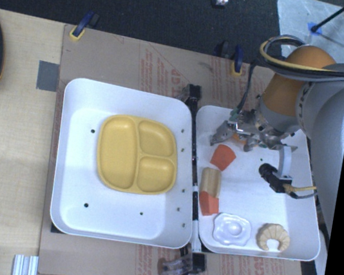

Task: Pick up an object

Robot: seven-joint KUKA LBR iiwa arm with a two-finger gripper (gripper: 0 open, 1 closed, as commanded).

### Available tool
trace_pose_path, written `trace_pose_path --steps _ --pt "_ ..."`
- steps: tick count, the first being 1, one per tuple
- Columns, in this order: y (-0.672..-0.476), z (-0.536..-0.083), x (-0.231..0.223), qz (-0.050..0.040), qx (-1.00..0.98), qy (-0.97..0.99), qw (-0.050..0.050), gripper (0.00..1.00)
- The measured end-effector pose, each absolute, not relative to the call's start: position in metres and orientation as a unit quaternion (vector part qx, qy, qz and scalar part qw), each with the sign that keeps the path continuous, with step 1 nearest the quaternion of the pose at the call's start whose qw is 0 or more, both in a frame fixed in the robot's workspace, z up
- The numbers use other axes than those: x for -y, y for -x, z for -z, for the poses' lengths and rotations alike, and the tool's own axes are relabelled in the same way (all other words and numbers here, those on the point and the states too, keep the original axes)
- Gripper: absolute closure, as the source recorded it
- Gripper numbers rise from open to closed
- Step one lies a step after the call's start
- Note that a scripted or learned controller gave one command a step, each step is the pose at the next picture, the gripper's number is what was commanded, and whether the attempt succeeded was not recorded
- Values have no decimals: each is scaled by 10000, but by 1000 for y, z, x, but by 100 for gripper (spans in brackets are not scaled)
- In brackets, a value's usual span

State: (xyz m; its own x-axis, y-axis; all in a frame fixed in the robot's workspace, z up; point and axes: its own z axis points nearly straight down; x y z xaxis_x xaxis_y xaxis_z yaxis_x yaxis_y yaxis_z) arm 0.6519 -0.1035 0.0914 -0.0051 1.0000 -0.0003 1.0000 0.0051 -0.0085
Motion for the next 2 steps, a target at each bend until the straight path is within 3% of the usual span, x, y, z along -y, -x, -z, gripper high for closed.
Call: trace_pose_path --steps 1,2 --pt "-629 -92 94 -29 7081 7061 26 0" --pt "-622 -92 105 -29 7082 7060 25 0"
